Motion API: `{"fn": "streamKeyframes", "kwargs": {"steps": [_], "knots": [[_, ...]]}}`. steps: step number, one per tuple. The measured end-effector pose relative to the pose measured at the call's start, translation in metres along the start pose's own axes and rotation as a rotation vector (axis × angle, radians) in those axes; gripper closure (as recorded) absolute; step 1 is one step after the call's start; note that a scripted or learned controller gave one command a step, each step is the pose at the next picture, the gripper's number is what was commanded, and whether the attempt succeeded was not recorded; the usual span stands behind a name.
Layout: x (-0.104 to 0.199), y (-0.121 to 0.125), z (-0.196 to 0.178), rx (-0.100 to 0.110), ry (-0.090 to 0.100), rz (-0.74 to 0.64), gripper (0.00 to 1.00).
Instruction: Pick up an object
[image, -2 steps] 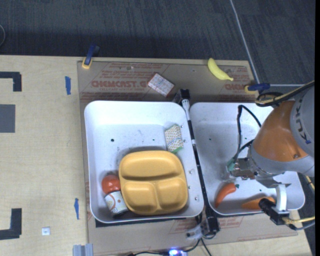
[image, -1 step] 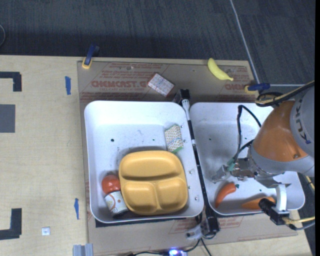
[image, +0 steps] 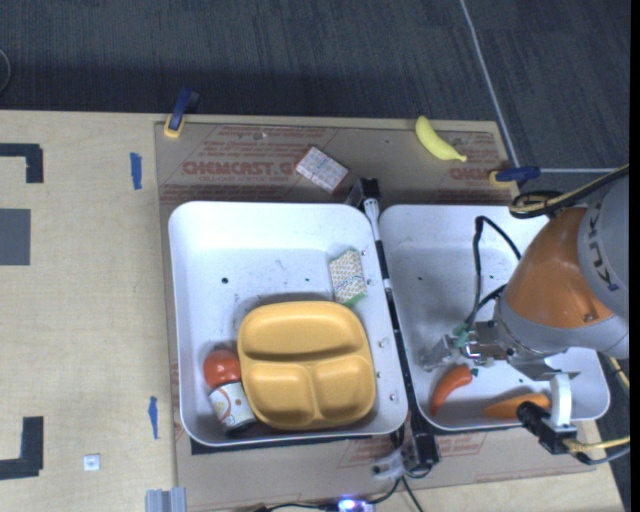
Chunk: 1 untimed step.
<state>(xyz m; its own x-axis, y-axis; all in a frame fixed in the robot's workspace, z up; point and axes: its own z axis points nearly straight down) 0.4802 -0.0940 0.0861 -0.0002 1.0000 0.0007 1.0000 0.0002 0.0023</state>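
My gripper (image: 452, 356) is low in the right bin (image: 430, 250), near its front left part, with the grey and orange arm reaching in from the right. Its fingers are just above an orange-red pepper-like toy (image: 450, 387) lying on the bin floor. An orange carrot-like piece (image: 515, 406) lies to the right of it, near the front wall. In the left bin (image: 200, 250) lies a yellow compartment tray (image: 305, 362), with a red and white toy (image: 226, 385) at its left and a patterned packet (image: 347, 274) behind it.
A yellow banana (image: 438, 139) and a small patterned block (image: 321, 168) lie on the cardboard behind the bins. Blue clamps (image: 180, 110) hold the cardboard at its corners. Cables trail from the arm over the right bin.
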Motion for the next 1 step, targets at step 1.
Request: {"fn": "streamKeyframes", "kwargs": {"steps": [1], "knots": [[0.0001,0.0015,-0.0103,-0.004,-0.001,0.000,1.00]]}}
